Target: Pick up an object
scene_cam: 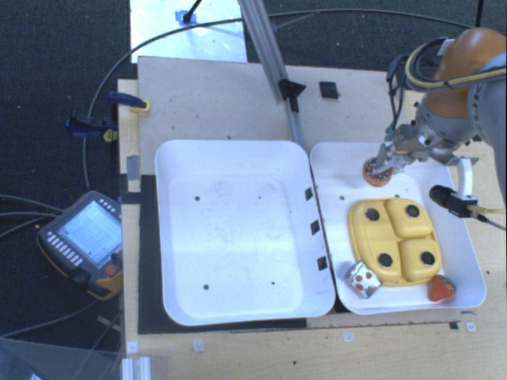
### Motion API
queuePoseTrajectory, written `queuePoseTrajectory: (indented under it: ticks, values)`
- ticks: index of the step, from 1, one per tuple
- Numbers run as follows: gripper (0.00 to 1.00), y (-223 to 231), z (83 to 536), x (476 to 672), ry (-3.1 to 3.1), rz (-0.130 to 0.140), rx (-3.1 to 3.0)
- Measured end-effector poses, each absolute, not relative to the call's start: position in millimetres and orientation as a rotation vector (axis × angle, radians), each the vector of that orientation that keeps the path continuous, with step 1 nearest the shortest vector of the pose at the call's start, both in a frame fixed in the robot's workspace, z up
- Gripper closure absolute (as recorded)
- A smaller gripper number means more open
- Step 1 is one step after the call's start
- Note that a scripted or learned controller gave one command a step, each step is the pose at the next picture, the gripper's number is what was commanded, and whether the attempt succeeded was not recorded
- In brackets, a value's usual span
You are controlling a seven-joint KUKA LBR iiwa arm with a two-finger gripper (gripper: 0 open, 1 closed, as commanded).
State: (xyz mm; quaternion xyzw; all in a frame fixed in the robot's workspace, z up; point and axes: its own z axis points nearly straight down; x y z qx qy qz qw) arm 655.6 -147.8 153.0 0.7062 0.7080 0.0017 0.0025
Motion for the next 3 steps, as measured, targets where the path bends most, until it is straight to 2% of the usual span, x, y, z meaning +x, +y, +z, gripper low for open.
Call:
queuePoseTrajectory:
  ticks: [2,3]
  values:
    - [1.00,-162,275,666.8,2.224,0.007,2.209]
    - [1.00,-103,273,656.2,2.230,0.002,2.212]
